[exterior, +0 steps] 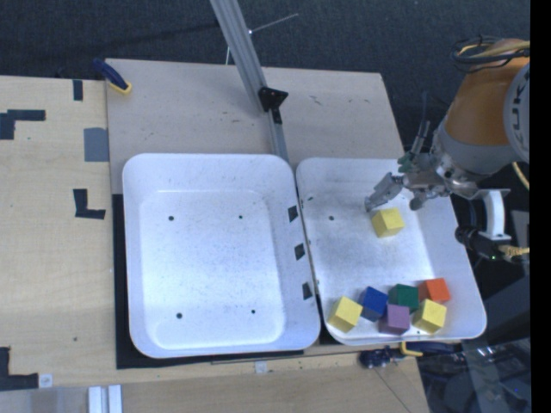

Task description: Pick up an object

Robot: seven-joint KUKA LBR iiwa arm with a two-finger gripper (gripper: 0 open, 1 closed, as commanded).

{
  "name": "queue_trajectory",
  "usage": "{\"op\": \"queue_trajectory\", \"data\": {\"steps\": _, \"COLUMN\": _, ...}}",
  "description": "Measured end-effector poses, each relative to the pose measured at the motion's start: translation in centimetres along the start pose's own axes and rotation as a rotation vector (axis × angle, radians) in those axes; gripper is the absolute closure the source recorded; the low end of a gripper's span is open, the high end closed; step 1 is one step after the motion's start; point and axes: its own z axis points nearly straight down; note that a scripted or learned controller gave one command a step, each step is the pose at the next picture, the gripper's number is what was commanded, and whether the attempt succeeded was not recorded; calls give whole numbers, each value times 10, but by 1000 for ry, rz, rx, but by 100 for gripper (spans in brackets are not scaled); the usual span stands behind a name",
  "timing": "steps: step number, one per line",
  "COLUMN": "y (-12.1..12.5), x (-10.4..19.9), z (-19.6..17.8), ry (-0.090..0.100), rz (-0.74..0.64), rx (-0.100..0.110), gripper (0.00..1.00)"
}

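Observation:
A yellow cube [387,222] lies alone in the upper middle of the right bin [344,256]. My gripper [394,200] hangs just behind and above it, open, with nothing between its fingers. One finger [375,200] points down-left, the other sits to the right of the cube. Along the bin's near edge lies a cluster of cubes: yellow [346,313], blue [374,302], green [403,296], purple [397,317], orange [436,290] and another yellow [430,316].
The left bin [138,188] stands beside the right one, their rims touching. A slanted metal pole [245,50] rises from behind the bins. The grey and orange arm [486,110] fills the upper right.

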Motion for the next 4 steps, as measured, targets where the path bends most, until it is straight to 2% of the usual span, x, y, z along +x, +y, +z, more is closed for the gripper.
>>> {"op": "queue_trajectory", "data": {"steps": 1, "y": 0, "x": 0, "z": 0, "ry": 0, "rz": 1, "rx": 0, "gripper": 0}}
{"op": "queue_trajectory", "data": {"steps": 2, "y": 0, "x": -4, "z": 45, "ry": -1, "rz": 2, "rx": 5, "gripper": 0}}
{"op": "queue_trajectory", "data": {"steps": 3, "y": -10, "x": -8, "z": 96, "ry": -1, "rz": 2, "rx": 6, "gripper": 0}}
{"op": "queue_trajectory", "data": {"steps": 4, "y": -11, "x": -7, "z": 123, "ry": -1, "rz": 1, "rx": 4, "gripper": 0}}
